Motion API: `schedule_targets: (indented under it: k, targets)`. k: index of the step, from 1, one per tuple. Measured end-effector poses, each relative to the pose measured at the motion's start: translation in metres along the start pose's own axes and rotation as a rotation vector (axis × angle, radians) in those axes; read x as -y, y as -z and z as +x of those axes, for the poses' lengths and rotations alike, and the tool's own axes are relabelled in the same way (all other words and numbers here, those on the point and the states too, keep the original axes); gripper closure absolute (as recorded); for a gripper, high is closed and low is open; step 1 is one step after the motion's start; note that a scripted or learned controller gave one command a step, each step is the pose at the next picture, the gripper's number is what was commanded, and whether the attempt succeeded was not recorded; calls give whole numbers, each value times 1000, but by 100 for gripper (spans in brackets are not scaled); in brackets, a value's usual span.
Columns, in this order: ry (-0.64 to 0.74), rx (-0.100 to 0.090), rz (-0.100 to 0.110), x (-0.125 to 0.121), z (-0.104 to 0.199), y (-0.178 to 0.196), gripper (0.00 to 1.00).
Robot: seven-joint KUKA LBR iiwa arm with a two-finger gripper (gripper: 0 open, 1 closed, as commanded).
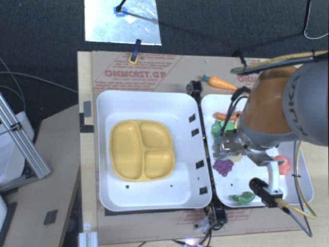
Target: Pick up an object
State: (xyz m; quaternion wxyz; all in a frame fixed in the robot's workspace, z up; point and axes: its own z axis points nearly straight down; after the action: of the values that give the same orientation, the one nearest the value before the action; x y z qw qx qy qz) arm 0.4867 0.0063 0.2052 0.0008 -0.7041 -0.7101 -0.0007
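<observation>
- Camera view, looking down at a slant: two shallow white bins are shown side by side on the counter (154,68), which is covered with printed brown board.
- The left bin (110,104) is occupied by a yellow compartment plate (141,150), lying flat near its middle.
- The right bin (211,107) is partly covered by the grey arm (303,102) and its orange band (267,104), which reach in from the right.
- The tool (226,145) is seen low over the right bin, just above a purple grape bunch (223,166); whether its fingers are spread or pressed together cannot be told, and nothing is seen pinched between them.
- Other items are seen in the right bin: a green piece (242,196) near the front wall, a pink piece (282,163) beside the arm, and orange and green pieces (222,116) partly hidden behind the wrist.
- A toy carrot (222,83) is seen on the counter just beyond the right bin's far edge.
- A blue and yellow item (135,52) is seen at the counter's far edge, below a silver sheet (122,14) on the dark floor.
</observation>
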Motion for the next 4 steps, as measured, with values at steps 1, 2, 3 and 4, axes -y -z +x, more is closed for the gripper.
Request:
schedule_targets:
  k: [1,2,3,4]
  targets:
    - [0,-1,-17,-2,24,134,100]
    - [-9,3,-4,0,-2,137,100]
    - [-19,6,4,-7,-116,64,100]
    - [-9,3,-2,1,-113,-124,100]
